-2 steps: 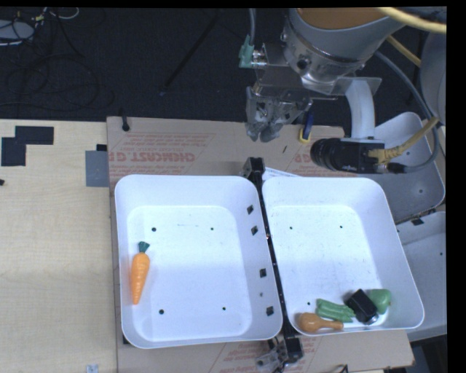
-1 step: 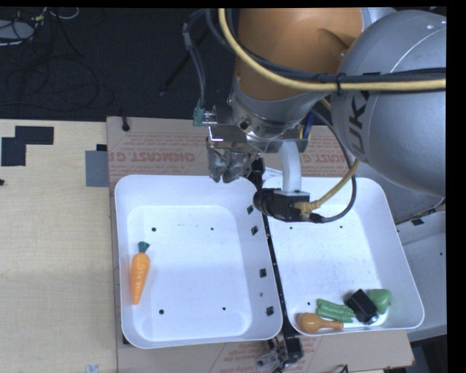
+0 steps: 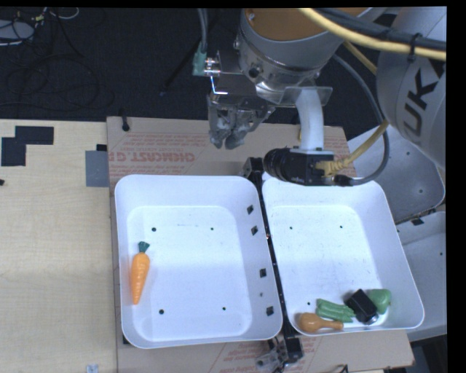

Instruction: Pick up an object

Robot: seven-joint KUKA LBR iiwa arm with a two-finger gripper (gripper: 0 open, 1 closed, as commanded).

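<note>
While above bins [image 3: 116, 191], jaws nothing-laden.

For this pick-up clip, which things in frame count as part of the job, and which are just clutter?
Part of the job:
- gripper, raised above the bins' far edge
- carrot in the left bin
- green pieces, black block and orange piece in the right bin

Lying about:
- cardboard sheet
- cables
</note>
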